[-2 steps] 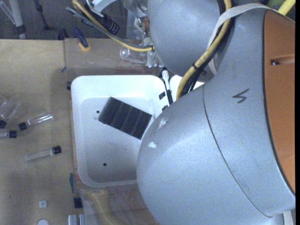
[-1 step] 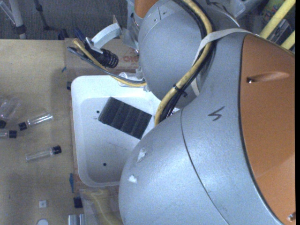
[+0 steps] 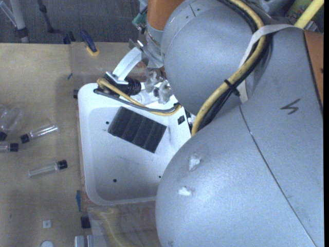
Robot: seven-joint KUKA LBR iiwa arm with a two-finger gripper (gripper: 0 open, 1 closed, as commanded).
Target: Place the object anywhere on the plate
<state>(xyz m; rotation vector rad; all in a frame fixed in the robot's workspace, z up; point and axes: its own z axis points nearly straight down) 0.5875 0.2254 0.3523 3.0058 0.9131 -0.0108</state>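
Camera view: your arm [image 3: 231,127] blocks most of the near bin [image 3: 97,189], progress unclear.

You can't judge the claw's state here; the wrist with orange band [image 3: 164,1] dips toward the far bin's edge, tip hidden behind cabling [image 3: 133,99]. Where the object sits, and the plate, can't be told, so count placement as not confirmed. Bin is smooth white plastic with rounded corners and a dark ribbed rectangular pad [image 3: 138,130]; clear capped vials [image 3: 46,167] lie on the wooden bench [image 3: 36,86].

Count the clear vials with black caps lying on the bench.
3 clearly: one left of the bin, one below it, one at the left edge. The arm may hide more.
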